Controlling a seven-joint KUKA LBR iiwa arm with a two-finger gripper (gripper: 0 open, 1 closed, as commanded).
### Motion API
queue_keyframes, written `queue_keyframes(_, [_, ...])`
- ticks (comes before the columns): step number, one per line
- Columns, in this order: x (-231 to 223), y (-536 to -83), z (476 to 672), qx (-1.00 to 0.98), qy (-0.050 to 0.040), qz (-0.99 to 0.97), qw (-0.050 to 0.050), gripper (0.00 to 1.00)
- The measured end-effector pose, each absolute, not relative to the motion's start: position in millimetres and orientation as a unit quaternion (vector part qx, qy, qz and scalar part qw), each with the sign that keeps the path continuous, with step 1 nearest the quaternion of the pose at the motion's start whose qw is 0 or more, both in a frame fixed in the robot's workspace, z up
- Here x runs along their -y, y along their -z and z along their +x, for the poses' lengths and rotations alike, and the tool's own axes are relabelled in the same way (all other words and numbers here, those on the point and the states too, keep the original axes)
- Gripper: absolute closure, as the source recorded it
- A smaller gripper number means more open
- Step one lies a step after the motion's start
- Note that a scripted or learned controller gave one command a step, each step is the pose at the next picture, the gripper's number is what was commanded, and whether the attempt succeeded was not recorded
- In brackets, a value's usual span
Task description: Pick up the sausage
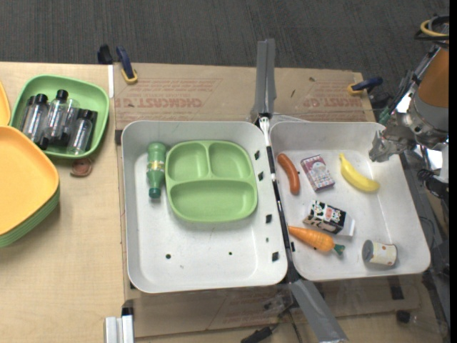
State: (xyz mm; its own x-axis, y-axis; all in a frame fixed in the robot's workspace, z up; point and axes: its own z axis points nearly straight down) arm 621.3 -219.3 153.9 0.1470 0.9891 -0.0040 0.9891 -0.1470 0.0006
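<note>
Closest to us, a little round cup [380,254] is lying on its side at the front of the right bin [423,243]. Next to it, a carrot [312,238] is lying w/ its green end pointing right. A small black & white carton [328,218] is sitting just behind the carrot.

Farther back, the sausage [288,172] is lying by the right bin's left wall. It's red-orange and long, w/ nothing on top of it or touching it. That looks good for grabbing, but the wall is very near, so there isn't much room on that side. A pink box [318,172] is sitting just beside it on the right, and a banana [358,175] is lying past that.

The gripper [383,148] is hanging over the back right corner of the right bin, near the banana & well apart from the sausage. It's too blurry, so I can't tell if it's open or closed. Nothing seems to be in it. I think the job is just starting, b/c the arm needs to cross the bin to the left first.

Over in the left bin [128,213], a green plate [211,179] w/ 3 parts is sitting beside a green bottle [156,168]. They aren't in the way.
</note>
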Motion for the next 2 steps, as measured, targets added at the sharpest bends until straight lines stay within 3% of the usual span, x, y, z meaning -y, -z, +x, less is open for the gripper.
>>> queue_keyframes(2, [221.7,-171.0,621.1,-0.652,0.0013,0.758,0.002,1.00])
